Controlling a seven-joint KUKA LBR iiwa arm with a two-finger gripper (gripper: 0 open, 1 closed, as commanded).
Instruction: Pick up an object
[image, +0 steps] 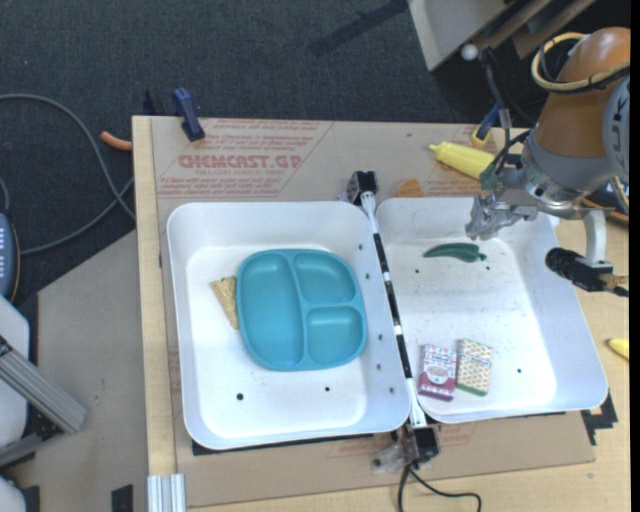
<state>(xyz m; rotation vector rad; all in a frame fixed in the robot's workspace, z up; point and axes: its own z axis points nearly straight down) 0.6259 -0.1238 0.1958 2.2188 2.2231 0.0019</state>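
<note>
Clearly the fingers (484, 228) point down into the right bin (560, 330), but they are small and blurred against its white floor, so whether they stand wide or narrow cannot be told; nothing shows between them. The gripper (486, 229) hangs just above and to the right of a dark green curved piece (455, 253), near its right tip and seemingly apart from it. That spot suggests the green piece is the chosen target: it lies flat and alone in the far half of the right bin, with bare floor on all sides, which leaves room for a straight descent.

Out from the wrist, the grey arm (560, 170) with its orange band (595, 55) reaches over the far right corner of the right bin, a natural way in since its base sits on that side.

Toward the near edge of the right bin, well apart from the green piece, two small packets lie touching side by side, a reddish packet (438, 372) and a yellowish packet (474, 366); their closeness would likely make a clean pinch harder.

Across the divider from the right bin, the left bin (200, 390) holds a teal divided plate (300, 307) resting partly over a tan cracker-like piece (225, 294), which is half covered and so a poor first choice.
</note>
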